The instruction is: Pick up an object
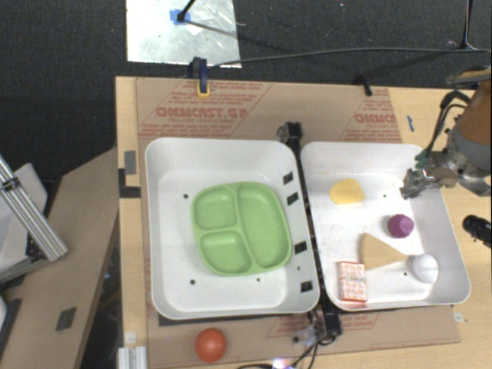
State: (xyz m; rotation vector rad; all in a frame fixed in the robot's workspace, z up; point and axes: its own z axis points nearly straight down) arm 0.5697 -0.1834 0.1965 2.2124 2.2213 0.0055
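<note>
The right bin holds a yellow lump, a purple knob-shaped piece, a tan wedge, a white egg-like ball and a small red-and-white box. My gripper hangs over the bin's right rim, up and to the right of the purple piece, with nothing seen between its fingers. The grey arm comes in from the right edge.
The left bin carries a green sectioned tray. An orange ball lies on the cardboard in front of the bins. A blue clamp sits at the board's back edge, and a metal rail stands at the far left.
</note>
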